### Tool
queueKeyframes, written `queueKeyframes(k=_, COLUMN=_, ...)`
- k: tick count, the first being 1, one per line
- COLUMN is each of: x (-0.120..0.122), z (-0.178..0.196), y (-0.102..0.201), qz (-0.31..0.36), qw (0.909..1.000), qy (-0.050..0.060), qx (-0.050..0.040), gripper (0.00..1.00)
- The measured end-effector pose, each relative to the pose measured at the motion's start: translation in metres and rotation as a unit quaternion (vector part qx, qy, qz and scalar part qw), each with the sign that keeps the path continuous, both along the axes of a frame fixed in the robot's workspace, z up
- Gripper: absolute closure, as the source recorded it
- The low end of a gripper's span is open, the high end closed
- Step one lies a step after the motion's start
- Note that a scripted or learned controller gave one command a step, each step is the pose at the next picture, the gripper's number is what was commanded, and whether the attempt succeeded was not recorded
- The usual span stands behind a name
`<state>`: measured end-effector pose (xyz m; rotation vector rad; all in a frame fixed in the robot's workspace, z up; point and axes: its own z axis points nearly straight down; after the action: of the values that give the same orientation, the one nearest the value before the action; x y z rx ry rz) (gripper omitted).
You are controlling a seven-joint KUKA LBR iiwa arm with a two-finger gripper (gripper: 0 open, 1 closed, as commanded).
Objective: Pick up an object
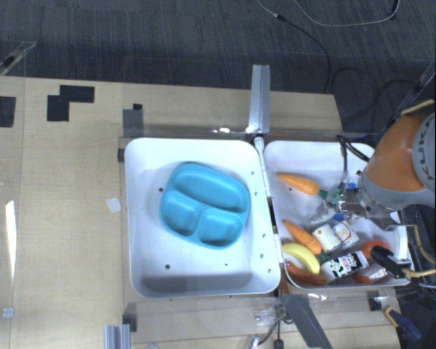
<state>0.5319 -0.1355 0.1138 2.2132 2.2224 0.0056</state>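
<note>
Landmark: the metal divider post (pixel 259 102) between the two bins.

Nearest the bench's front edge, right of the divider, right bin (pixel 300 160): clutter piled into the near corner. Banana (pixel 302 255) on top of something red, likely a tomato or pepper (pixel 310 277), hard against the front wall. Beside them, further right of the divider, a dark bottle with a label (pixel 347 262) lying flat, plus a red item (pixel 373 275) at the rim. All jammed together, probably slid there; tight neighbours make a clean two-finger pinch awkward.

One step back: carrot (pixel 302 235) angled, touching the banana; white jar or can (pixel 336 234) just right of it.

Gripper (pixel 338 204) is down in that bin, well right of the divider, over the jar and small bits. Can't tell how far the fingers are spread; nothing clearly seen between them, so no hold to call. Arm comes in from the right, orange band (pixel 398 160) above the wrist.

Further back: second carrot (pixel 298 183), alone on bare bin floor just right of the divider. Isolated, so probably the easiest pick; the gripper sits nearer the jar cluster, though.

Left of the divider: left bin (pixel 136 204) with a blue sectioned tray (pixel 204 204), tilted diagonal, roughly centred. Too wide and flat for this gripper, I'd judge.

Farthest: black cable (pixel 327 20) on dark flooring behind the bench.

Task not yet done: no object lifted.
</note>
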Motion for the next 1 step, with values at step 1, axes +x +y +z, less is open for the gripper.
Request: queueKeyframes(k=1, x=0.0021, z=0.0111, y=0.0003, qz=0.000, qw=1.0000, qy=-0.003, qx=-0.0004, gripper=1.00)
